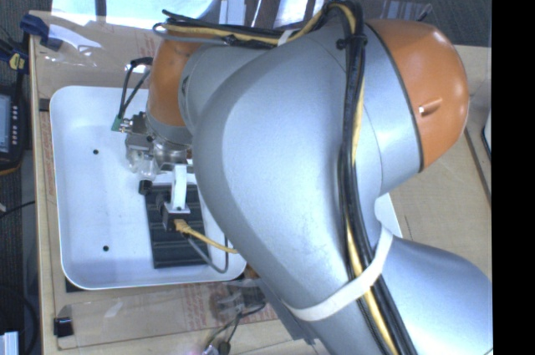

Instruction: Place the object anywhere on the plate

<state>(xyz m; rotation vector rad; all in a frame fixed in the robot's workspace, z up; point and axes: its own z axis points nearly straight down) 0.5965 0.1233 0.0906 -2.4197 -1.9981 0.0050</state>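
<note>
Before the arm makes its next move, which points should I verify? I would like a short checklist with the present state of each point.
1. The end effector is above the left bin: ok.
2. The object is held in the end effector: cannot tell.
3. The position of the plate is known: cannot tell, because the arm covers much of the bench.
4. The way toward the right bin is free: cannot tell, because the arm hides it.

shallow white plastic bin (pixel 84 203) is plain white with two dark specks, big smooth robot arm (pixel 334 178) is silver-grey with an orange band, wooden bench (pixel 435 203) pale tan
</note>
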